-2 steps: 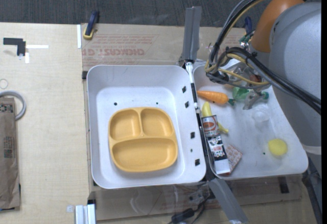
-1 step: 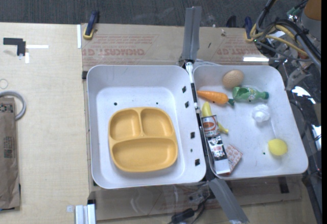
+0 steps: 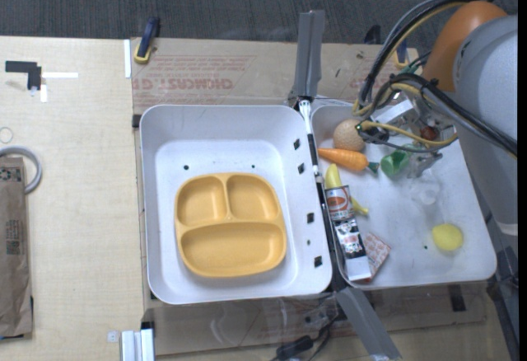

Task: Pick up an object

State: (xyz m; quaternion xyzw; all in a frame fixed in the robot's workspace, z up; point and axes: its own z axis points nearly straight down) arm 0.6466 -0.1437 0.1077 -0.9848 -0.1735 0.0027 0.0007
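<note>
Grey and orange, the arm (image 3: 486,54) is reaching in from the right and hanging over the far part of the right bin (image 3: 469,269), trailing black and yellow cables (image 3: 412,21). Its end effector (image 3: 409,155) is sitting low over the bin's far middle, but wiring and metal parts are crowding it, so I cannot tell how wide it is standing or whether anything is sitting in it.

Just beside the end effector, touching or nearly touching its tip, a small green object (image 3: 394,162) is lying on the white floor. A little to the left of the end effector, an orange carrot (image 3: 344,158) is lying crosswise, and just beyond the carrot a tan, egg-like ball (image 3: 349,135) is resting near the bin's far left corner. Nearer the camera and left of the end effector, a yellow banana-like piece (image 3: 334,180), a small can with a red and white label (image 3: 338,203) and a flat black and white packet (image 3: 351,242) are lining the bin's left wall. Well apart from the end effector, toward the near right corner, a yellow lemon-like ball (image 3: 447,237) is lying alone.

Farther left of the end effector, the left bin (image 3: 156,186) is holding a yellow three-compartment plate (image 3: 231,224). Both bins are resting on the desk (image 3: 66,128), over brown cardboard (image 3: 214,71).
</note>
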